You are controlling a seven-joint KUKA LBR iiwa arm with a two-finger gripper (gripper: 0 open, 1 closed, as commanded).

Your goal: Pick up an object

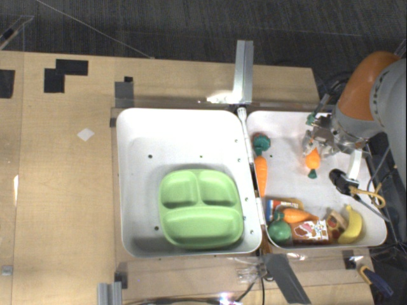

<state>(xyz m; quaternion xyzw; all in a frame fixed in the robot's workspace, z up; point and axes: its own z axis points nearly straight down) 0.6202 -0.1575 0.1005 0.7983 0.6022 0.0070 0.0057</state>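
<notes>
Over the right bin's (375,234) two-o'clock area, my tool (316,150) sits closed on a small orange carrot (312,160), which hangs between the fingers clear of the bin floor. My worry is a slip: the hold looks shallow and near the top, so a jerk could drop it. Below lie a second carrot (261,173), a teal piece (261,143), a banana (351,225) and other toys at six o'clock. A green tray (201,207) occupies the left bin (146,138).
</notes>
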